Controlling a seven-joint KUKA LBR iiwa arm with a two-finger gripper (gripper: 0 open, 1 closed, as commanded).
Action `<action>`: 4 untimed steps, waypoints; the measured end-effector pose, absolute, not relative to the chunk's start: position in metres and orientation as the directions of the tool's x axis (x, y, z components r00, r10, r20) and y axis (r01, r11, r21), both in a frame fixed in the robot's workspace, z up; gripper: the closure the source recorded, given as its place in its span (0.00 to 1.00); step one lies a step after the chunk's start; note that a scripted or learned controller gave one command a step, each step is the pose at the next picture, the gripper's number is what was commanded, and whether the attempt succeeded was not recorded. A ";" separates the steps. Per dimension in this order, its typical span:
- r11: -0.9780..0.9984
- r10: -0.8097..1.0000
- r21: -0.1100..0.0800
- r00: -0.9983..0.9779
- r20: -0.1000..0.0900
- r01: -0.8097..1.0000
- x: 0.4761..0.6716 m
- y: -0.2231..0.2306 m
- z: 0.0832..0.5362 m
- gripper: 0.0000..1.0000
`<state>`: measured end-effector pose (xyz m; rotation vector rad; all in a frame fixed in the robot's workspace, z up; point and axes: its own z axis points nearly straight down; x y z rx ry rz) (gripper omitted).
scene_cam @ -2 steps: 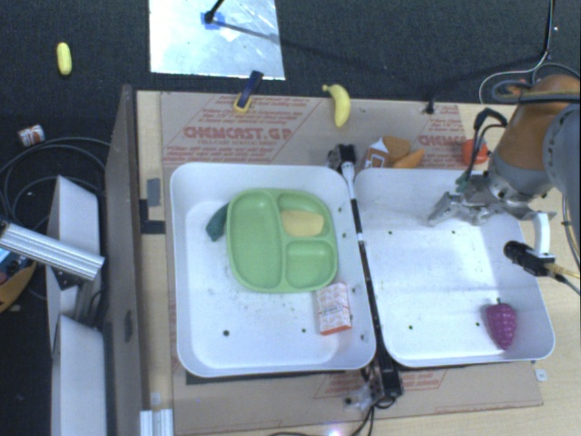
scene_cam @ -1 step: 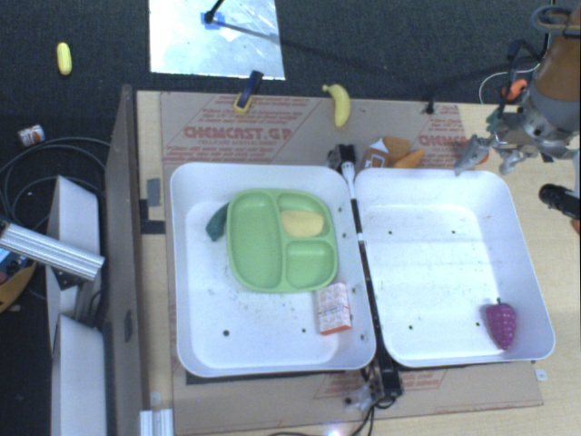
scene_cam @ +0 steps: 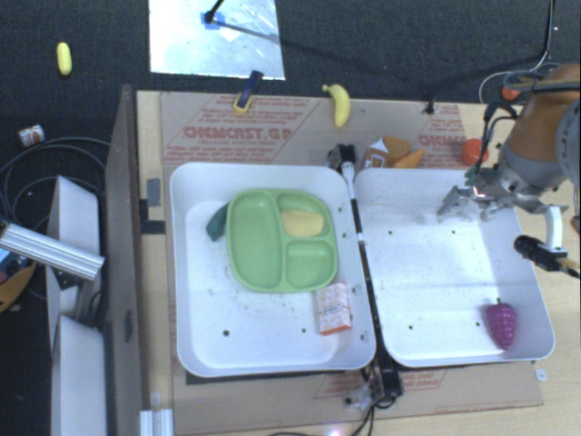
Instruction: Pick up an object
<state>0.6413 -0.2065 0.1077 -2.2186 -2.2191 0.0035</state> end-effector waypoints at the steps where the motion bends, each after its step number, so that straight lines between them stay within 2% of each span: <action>1: 0.006 1.000 0.011 -0.006 -0.002 1.000 0.667 -0.195 0.179 0.00; 2: -0.002 1.000 -0.007 0.002 0.002 1.000 0.613 -0.207 0.080 0.00; 3: 0.010 1.000 0.014 -0.009 -0.002 1.000 0.646 -0.161 0.199 0.00; 4: -0.001 1.000 -0.006 0.001 0.000 1.000 0.625 -0.199 0.093 0.00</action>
